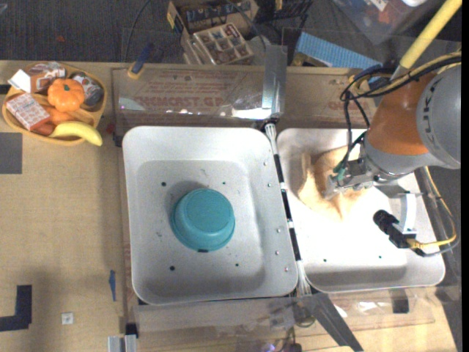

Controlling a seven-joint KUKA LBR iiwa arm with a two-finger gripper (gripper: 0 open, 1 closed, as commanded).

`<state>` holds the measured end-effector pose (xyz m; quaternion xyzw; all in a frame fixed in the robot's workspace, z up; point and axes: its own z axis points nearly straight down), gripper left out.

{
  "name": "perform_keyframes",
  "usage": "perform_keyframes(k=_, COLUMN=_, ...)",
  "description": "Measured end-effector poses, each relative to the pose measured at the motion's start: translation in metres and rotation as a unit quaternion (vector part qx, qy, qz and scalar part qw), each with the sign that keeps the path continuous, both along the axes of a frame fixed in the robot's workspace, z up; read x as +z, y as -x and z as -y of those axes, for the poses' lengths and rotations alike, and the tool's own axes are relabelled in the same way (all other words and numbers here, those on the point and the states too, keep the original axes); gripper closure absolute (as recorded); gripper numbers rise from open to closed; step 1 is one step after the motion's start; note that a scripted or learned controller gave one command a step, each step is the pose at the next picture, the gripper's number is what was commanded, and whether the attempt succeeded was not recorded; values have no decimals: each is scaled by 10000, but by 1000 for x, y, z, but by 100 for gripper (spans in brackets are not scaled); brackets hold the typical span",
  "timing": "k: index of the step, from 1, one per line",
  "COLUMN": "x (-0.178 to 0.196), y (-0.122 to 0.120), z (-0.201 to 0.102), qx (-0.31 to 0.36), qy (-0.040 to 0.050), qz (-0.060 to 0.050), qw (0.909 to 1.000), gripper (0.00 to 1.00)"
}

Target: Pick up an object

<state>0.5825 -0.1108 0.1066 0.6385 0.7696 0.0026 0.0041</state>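
Observation:
A teal bowl (pixel 204 218) lies upside down near the middle of the left bin (pixel 133 152). In the right bin (pixel 425 276) a pale tan, soft-looking object (pixel 319 183) rests against the upper left part. My gripper (pixel 343 180) is down in the right bin, right over the tan object's right side and covering part of it. The grey arm with its orange band (pixel 399 127) reaches in from the right above that bin.
A basket (pixel 22 123) with a small pumpkin, a banana and little packets stands on the bench at the far left. Behind the bins lies a clear plastic sheet (pixel 198 94). A ridge (pixel 282 196) divides the two bins.

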Motion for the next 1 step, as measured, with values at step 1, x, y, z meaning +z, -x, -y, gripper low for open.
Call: perform_keyframes(k=1, x=0, y=0, z=0, qx=0, qy=2, qz=0, qw=10000, gripper=0)
